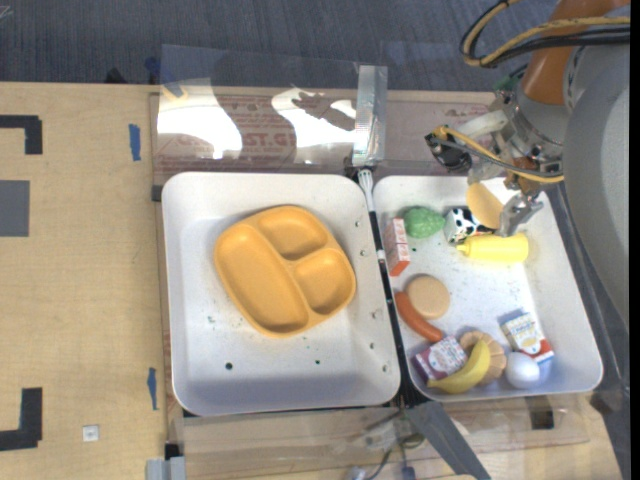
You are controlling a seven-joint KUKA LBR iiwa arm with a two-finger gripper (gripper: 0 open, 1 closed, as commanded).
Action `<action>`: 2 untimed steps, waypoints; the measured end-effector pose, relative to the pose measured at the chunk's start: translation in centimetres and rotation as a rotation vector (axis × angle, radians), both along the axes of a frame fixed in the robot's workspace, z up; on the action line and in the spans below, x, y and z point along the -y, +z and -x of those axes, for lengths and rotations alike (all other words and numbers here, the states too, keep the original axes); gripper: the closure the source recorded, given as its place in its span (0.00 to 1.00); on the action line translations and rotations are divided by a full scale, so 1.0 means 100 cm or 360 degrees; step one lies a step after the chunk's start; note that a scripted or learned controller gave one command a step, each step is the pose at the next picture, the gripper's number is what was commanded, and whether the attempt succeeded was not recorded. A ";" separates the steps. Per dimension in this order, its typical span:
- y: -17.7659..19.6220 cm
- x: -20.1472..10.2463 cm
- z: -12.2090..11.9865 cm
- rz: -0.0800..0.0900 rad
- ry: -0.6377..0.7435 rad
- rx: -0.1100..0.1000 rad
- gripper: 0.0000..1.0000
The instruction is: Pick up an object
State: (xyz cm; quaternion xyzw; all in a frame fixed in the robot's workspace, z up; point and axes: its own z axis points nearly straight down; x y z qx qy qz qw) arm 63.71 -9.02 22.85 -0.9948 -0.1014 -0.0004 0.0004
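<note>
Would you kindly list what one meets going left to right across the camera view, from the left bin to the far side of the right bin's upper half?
Yellow divided plate → red carton → green toy → black-and-white toy → yellow bottle, with the tool just above it.

The grey KUKA arm with its orange band (592,28) enters from the three o'clock edge and fills the one-to-two o'clock corner, bending down toward the centre. Yellow and black cables (510,28) loop over the wrist toward twelve o'clock. The metal two-finger gripper (518,211) hangs at the arm's seven o'clock end, pointing downward.
</note>
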 end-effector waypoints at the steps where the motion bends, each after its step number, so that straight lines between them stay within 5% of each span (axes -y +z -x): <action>1: -0.041 0.006 0.066 -0.0002 -0.0004 -0.0012 1.00; 2: -0.002 -0.081 0.011 -0.0003 0.0011 0.0003 1.00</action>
